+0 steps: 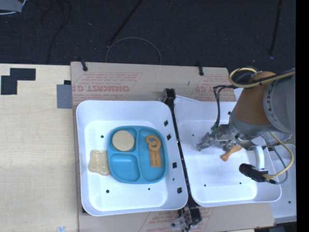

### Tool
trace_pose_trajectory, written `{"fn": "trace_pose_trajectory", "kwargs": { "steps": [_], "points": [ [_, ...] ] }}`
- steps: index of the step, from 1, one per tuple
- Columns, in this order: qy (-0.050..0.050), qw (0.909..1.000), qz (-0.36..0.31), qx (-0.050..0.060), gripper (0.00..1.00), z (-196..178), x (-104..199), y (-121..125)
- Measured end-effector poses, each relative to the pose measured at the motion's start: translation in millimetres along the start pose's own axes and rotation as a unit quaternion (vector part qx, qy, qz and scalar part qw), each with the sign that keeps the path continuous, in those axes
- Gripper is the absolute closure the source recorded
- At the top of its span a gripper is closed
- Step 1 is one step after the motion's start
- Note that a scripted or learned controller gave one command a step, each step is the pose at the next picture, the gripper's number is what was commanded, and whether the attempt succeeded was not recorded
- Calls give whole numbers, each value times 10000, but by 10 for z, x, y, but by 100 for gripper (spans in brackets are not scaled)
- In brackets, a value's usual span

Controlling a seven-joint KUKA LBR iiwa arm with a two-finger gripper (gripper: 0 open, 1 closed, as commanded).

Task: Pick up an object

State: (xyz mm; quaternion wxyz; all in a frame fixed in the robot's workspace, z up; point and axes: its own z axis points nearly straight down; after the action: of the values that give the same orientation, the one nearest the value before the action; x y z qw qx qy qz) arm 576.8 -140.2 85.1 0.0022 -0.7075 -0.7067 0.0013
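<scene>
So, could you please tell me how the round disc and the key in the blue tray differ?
The disc is round, pale cream and solid; the key is long, orange-tan, with a ring-shaped head. The disc lies in the tray's upper-left compartment, the key in its right one. Both lie flat in the left bin.

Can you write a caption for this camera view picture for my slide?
Robot gripper reaches into the right bin; a blue tray sits in the left bin.

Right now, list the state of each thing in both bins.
Blue tray: flat in left bin, upright.
Round disc: lying in tray's upper-left compartment.
Key toy: lying in tray's right compartment.
Pale block: on bin floor, against tray's left edge.
Orange piece: in right bin, under the arm.
Pincer: low over right bin.
</scene>
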Motion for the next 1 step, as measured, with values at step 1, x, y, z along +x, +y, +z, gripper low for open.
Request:
{"fn": "trace_pose_trajectory", "kwargs": {
  "steps": [1],
  "points": [
    [0, 10000, 18, -5, 100, -127, -10, 4]
  ]
}}
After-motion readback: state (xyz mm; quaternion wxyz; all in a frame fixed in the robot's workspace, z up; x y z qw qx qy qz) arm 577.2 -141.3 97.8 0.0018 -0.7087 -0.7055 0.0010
